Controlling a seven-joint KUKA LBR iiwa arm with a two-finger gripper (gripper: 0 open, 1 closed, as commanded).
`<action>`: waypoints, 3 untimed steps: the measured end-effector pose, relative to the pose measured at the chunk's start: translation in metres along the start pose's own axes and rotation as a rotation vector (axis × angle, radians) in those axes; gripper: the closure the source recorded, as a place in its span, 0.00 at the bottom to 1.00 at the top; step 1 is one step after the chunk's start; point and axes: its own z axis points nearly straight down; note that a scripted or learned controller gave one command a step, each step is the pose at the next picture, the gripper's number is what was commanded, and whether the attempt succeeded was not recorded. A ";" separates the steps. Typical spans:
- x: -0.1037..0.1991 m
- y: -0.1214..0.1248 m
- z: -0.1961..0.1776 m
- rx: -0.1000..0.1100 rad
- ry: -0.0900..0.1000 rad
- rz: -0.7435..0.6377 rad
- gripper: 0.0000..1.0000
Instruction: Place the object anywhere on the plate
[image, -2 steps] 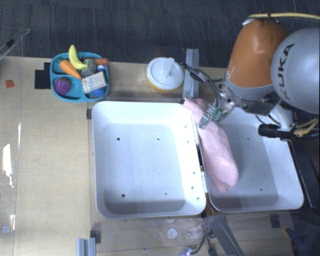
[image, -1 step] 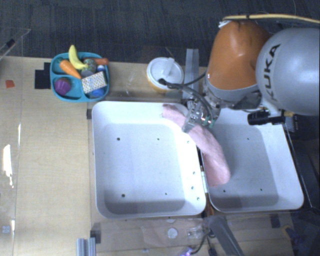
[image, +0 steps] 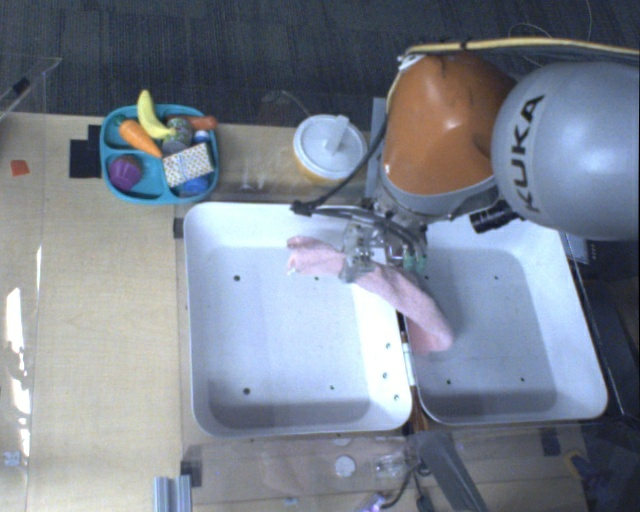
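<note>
The tool (image: 372, 252) hangs over the seam between the two bins, under the orange band (image: 445, 120) of the grey arm (image: 580, 140), and a pink cloth (image: 400, 290) is pinched between its fingers near the cloth's middle. One end of the cloth spreads into the left bin (image: 270, 350); the other trails down across the bins' shared rim toward the right bin (image: 520, 340). By its look the cloth is light, limp and easily snagged, so it would drape and swing when carried, and a bunched fold near the middle seems the sound place to grip. Both bins are shallow, white and smooth, seated on a pale wooden counter (image: 90, 330). Beyond the left bin stand a blue compartment plate (image: 160, 155) of toy food and a lidded yellow cup (image: 328, 148); dark carpet lies behind.
</note>
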 end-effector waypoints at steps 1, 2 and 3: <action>0.011 0.057 -0.003 0.000 0.000 -0.034 1.00; 0.030 0.101 0.005 0.000 0.001 -0.033 1.00; 0.029 0.101 0.005 0.000 0.000 -0.032 0.00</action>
